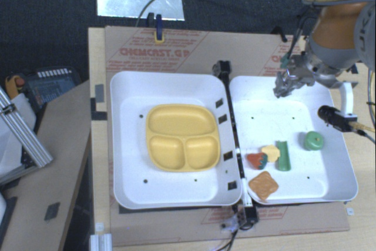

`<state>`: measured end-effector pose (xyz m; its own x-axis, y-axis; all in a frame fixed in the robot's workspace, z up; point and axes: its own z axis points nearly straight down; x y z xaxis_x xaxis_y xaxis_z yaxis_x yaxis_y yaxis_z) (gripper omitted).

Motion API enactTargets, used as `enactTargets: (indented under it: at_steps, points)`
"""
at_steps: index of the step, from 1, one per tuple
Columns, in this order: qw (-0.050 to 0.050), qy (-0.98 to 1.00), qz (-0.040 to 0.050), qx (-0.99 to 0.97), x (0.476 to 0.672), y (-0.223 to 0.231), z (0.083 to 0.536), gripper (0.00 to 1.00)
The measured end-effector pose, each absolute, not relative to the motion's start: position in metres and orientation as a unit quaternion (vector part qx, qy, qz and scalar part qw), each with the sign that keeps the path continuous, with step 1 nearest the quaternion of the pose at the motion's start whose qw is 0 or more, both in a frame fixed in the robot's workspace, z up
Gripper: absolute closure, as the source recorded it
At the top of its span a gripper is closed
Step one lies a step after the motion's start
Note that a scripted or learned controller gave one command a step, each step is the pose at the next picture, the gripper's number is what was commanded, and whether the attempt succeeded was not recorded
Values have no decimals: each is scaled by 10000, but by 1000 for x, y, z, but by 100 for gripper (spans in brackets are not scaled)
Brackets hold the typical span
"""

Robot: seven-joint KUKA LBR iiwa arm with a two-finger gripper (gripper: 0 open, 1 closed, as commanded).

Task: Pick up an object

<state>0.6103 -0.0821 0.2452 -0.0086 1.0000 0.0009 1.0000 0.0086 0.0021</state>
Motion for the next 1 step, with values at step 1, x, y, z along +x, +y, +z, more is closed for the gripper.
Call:
enactTargets:
  at_steps: [1]
  points:
    - [3,7102,11,7040,608,-24,250,100]
